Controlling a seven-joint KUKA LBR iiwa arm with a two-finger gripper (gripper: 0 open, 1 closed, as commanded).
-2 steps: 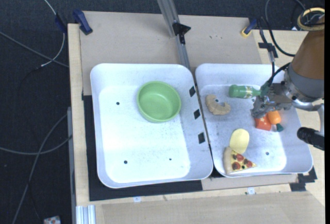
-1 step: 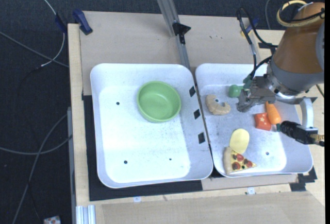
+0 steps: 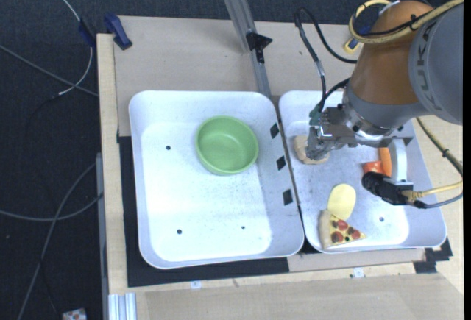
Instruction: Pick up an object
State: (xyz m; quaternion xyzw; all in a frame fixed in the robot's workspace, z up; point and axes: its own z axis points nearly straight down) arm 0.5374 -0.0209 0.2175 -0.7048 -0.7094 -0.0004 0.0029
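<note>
Camera view: gripper (image 3: 318, 146) sits right over a tan round object (image 3: 312, 151) in the right bin (image 3: 419, 234); its grip cannot be told. Beyond, the left bin (image 3: 158, 186) holds a green bowl (image 3: 227, 144).

Matt green plastic bowl (image 3: 227, 144) in speckled white plastic bin (image 3: 158, 237); pale, smooth wooden bench (image 3: 169, 54)

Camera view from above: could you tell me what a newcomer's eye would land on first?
Probably the grey and orange arm looming over the right bin, its gripper down at a small tan object. Next, the green bowl alone in the left bin, then the pizza slice at the right bin's near edge.
</note>
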